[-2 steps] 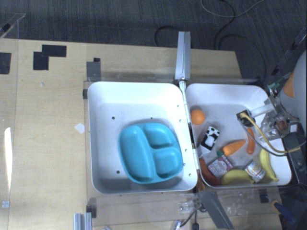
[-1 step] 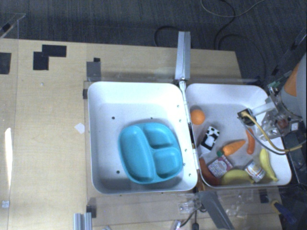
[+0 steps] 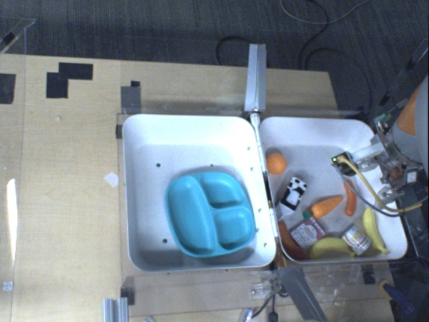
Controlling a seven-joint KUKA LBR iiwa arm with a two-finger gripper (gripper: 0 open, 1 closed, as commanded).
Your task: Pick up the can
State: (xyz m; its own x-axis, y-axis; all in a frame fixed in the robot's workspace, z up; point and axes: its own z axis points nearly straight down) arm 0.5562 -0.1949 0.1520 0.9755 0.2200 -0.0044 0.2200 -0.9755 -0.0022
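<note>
Can (image 3: 355, 241): lies at five o'clock in right bin (image 3: 315, 131), between bananas (image 3: 373, 230). Likely light, rigid, slippery; grip its sides. Pincer (image 3: 395, 174): you cannot tell its state.

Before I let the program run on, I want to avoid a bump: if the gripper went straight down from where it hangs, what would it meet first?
Most likely the bare floor of the right bin, by its right wall. The gripper hangs above that side; the can lies nearer the front, between two bananas. Depth is unclear.

We count two white bins (image 3: 134, 180), one blue tray (image 3: 209, 213) and one can (image 3: 354, 239). We see two bananas (image 3: 331, 247), two carrots (image 3: 327, 206) and one orange (image 3: 276, 162).
</note>
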